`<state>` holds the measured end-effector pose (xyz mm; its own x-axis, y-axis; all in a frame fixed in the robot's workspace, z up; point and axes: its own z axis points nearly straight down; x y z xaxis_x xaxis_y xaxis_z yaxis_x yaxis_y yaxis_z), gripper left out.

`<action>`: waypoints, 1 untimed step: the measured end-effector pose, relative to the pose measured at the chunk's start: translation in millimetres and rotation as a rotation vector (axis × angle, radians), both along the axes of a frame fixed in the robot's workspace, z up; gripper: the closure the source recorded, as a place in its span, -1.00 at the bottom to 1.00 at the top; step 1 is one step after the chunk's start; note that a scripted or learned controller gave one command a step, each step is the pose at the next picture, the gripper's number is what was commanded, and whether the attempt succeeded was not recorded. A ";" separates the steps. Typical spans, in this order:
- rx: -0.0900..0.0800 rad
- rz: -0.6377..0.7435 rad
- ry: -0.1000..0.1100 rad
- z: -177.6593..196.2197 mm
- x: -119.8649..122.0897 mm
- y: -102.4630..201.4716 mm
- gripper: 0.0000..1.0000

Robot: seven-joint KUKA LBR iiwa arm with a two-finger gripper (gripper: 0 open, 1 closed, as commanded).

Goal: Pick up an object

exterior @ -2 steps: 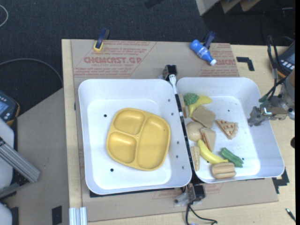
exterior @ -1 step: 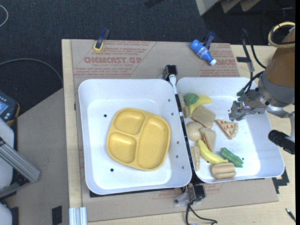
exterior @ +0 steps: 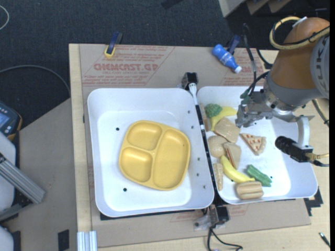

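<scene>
Nearest in the right white bin [exterior: 301,184] lie a tan toy hot-dog bun [exterior: 249,190], a green pepper [exterior: 259,175] and a yellow banana [exterior: 234,171]. Farther, the gripper [exterior: 245,118] hangs over the tan bread slice [exterior: 227,129], likely the target; nothing is held.

The arm [exterior: 301,56] runs off the right edge, so its upper part is cut away. The gripper [exterior: 246,118] hangs over the right bin [exterior: 298,184] and hides part of that bin's far wall — its tip is too dark and small to read. In the heap of toy food [exterior: 233,153] pieces overlap; the banana [exterior: 234,172] is partly covered by its neighbours.
</scene>
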<state>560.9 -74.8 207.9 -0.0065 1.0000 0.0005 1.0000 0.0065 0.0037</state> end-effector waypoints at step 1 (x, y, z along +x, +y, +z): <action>0.000 0.000 -0.002 14.9 31.1 43.1 1.00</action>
